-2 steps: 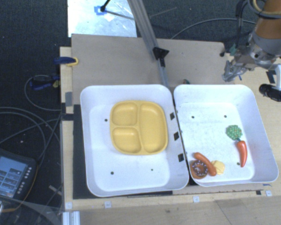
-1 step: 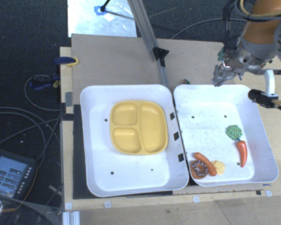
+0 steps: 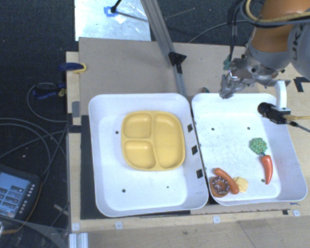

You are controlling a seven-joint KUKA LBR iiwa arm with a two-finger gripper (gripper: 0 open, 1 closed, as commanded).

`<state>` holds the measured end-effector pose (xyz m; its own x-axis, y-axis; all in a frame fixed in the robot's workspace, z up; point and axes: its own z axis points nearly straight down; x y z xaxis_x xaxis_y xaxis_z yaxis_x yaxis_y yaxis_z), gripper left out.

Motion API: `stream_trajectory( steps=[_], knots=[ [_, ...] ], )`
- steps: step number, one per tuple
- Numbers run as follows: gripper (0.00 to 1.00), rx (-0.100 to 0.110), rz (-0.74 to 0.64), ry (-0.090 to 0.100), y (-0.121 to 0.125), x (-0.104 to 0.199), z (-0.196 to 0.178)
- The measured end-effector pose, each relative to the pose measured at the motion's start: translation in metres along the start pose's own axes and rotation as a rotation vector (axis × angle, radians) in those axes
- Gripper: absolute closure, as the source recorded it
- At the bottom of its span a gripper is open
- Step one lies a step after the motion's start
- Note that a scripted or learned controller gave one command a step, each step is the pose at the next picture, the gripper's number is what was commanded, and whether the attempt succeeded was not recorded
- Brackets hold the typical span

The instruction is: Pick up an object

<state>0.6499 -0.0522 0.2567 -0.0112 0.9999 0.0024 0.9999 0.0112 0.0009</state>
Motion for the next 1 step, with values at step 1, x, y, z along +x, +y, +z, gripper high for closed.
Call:
stream_trajectory(
  steps=[1],
  knots=[
    [1.0, 0.001, 0.0, 0.0, -0.0186, 0.046, -0.0052]
  ],
)
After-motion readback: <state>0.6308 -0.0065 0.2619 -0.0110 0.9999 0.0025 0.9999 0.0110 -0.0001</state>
